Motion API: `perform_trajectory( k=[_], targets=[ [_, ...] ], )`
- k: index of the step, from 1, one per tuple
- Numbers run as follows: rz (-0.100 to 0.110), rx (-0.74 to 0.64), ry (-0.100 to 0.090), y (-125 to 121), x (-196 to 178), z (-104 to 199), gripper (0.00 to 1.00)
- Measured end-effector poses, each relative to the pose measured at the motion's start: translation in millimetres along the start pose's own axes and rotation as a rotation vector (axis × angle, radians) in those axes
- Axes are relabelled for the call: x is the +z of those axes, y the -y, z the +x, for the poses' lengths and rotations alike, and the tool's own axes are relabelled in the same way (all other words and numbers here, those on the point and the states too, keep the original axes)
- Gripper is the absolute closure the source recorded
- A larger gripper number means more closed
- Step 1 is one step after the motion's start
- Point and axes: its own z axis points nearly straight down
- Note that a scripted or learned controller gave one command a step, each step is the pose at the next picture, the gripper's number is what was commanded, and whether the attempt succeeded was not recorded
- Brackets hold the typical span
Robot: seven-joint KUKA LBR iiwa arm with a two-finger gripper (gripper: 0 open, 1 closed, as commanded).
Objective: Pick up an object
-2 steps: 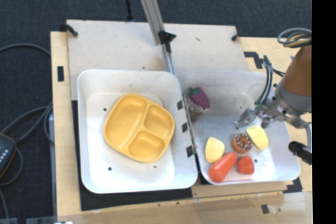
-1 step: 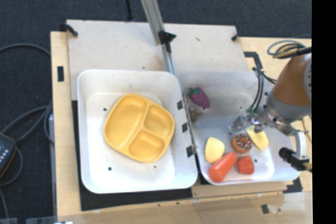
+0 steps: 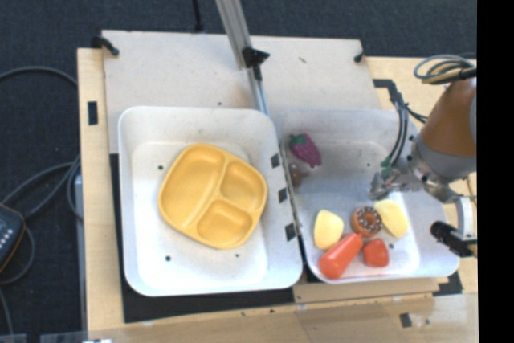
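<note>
1. at the right edge of the frame, the grey arm (image 3: 450,136) with its orange band leans over the right bin (image 3: 345,140), its gripper (image 3: 387,185) low above the bin floor at centre right.
2. whether the claw is open or closed cannot be told from this angle, and nothing can be seen held in it.
3. just below the gripper, along the bin's lower edge, lie a pale yellow piece (image 3: 393,218), a brown ringed donut (image 3: 367,221), a second yellow piece (image 3: 328,228), an orange carrot (image 3: 340,254) and a small red piece (image 3: 376,253), packed close together.
4. toward the bin's upper left sits a purple toy (image 3: 304,149), well apart from the rest.
5. at centre left, the left bin (image 3: 144,253) carries a yellow divided tray (image 3: 213,195).
</note>
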Motion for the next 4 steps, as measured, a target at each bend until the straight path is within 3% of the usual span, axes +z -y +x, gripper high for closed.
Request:
perform_trajectory(
  k=[1, 3, 4],
  targets=[
    [0.009, -0.006, -0.003, -4.2, -43.6, -2.9, 1.0],
    [0.008, -0.007, -0.002, -9.8, -138.4, -14.1, 1.0],
    [0.013, -0.01, -0.006, -20.0, -130.3, 38.9, 1.0]
  ],
)
